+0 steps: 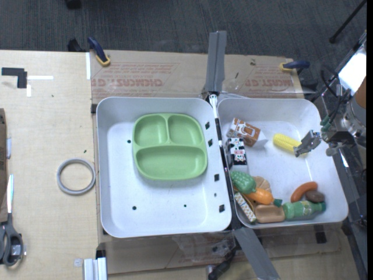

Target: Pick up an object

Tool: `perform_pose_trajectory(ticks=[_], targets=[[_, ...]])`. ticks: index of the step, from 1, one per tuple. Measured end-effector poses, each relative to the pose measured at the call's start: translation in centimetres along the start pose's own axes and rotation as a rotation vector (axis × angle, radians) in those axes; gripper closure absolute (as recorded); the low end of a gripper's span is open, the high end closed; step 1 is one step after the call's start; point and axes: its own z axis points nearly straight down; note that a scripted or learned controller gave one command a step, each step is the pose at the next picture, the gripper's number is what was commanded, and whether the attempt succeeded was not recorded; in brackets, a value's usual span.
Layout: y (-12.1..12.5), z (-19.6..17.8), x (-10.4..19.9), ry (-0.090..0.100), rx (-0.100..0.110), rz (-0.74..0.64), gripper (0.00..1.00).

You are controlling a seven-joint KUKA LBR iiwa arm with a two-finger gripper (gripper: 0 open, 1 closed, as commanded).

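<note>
Camera view puts the pincer [304, 146] at the right side of the right bin [274, 111], low over the white floor, with the grey arm [349, 130] reaching in over that bin's right wall. Whether it is open or closed I cannot tell — the tip is small and dark against the bin, and nothing can be seen held in it.

Just beside the tip, to its left, lies a yellow toy corn cob [287, 142], the nearest candidate for the pick. My reading is that the approach step is in hand, with no grasp made yet. The next move would call for centring over the cob, lining up across its short width, and descending until it sits squarely in the grip before any lift; a round, smooth cob could well roll away.

Farther out, a small brown carton [245, 132] and a black-and-white carton [236, 152] sit near the bin's left wall. Along the front lie a green vegetable [243, 182], a carrot [260, 196], a sausage [304, 189] and a green bottle [303, 210], crowded together and touching in places.

The left bin [113, 174] holds 1 green divided plate [170, 146] with 3 compartments. Both bins rest on a pale wooden bench [46, 121], which also carries a roll of tape [76, 175] and scissors [10, 238] — beyond it, dark carpet [175, 10].
</note>
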Motion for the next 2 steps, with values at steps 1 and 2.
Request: perform_pose_trajectory(ticks=[1,2], targets=[[5.6,7.8,-2.0,-0.001,-0.001,0.064,0.00],[8.0,13.4,-2.3,0.002,-0.002,0.070,0.00]])
